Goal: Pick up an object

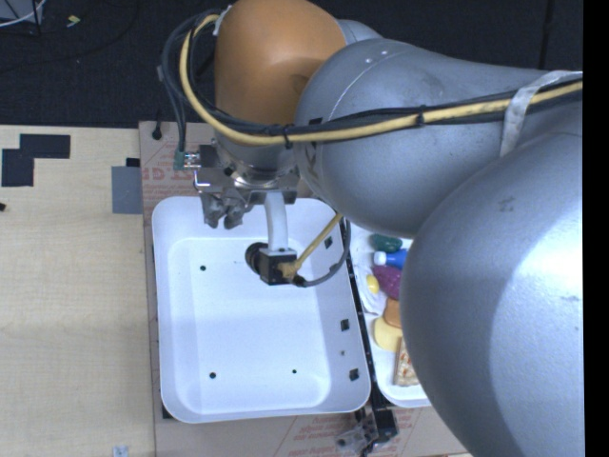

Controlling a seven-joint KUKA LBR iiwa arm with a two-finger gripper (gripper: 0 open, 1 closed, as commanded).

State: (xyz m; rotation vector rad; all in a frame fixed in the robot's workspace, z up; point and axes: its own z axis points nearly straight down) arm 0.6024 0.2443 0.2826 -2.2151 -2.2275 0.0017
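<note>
My gripper (224, 217) hangs over the far left part of the left white bin (181, 350), under the orange band of the wrist. Its two dark fingertips stand slightly apart, so it is open with nothing between them. The objects lie in the right bin (381, 387), mostly hidden by the grey arm: a blue and white thing (388, 255), a purple thing (388, 279), a yellow thing (374, 284), an orange-yellow lump (385, 333) and a patterned flat piece (404, 365). The gripper is well left of all of them.
The big grey arm covers the right half of the view and most of the right bin. A wooden bench top (67, 303) with dark rectangles (126, 188) lies left of the bins. A rim divides the two bins (357, 312).
</note>
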